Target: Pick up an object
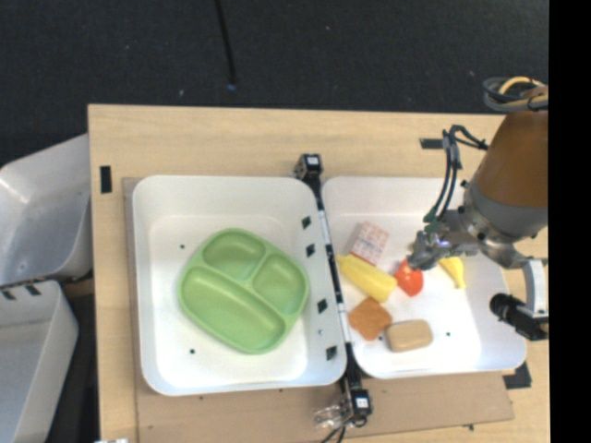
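Right bin [480, 353] is crowded at its left and centre, with bare floor along the far wall and near-right corner; left bin [157, 358] holds a green divided plate [243, 289]. The arm's gripper [427, 252] hangs low mid-bin, touching or just above a red object [410, 280]; jaw state cannot be told. Close by: yellow piece [367, 277], small yellow piece [452, 269], checked packet [368, 241], brown block [370, 317], tan block [409, 336].

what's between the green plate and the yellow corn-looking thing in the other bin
In the camera view, the two bins' adjoining rims with black clips lie between the green divided plate and the long yellow item. The rest is bare white bin floor.
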You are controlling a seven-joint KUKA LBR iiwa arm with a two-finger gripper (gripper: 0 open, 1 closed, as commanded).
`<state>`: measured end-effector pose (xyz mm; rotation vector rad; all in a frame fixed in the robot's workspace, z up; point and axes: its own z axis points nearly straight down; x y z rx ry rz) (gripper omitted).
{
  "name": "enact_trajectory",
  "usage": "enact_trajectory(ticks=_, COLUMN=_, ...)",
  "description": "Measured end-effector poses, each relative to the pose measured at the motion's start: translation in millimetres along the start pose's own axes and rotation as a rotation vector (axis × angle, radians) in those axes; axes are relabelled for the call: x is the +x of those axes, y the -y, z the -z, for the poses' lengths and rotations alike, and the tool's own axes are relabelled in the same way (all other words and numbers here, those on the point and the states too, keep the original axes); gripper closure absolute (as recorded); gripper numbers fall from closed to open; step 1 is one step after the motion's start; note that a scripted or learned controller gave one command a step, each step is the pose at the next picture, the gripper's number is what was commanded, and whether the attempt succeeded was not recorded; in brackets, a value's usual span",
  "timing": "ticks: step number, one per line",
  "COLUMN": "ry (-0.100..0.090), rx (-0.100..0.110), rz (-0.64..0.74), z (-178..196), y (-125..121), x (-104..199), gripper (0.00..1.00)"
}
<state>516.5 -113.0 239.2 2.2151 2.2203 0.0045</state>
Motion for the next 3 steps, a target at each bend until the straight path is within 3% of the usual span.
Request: enact_trajectory(ticks=3, ry=-0.003, rx=0.004, rz=0.006, z=3.6, y=-47.3, x=170.9, gripper=1.0)
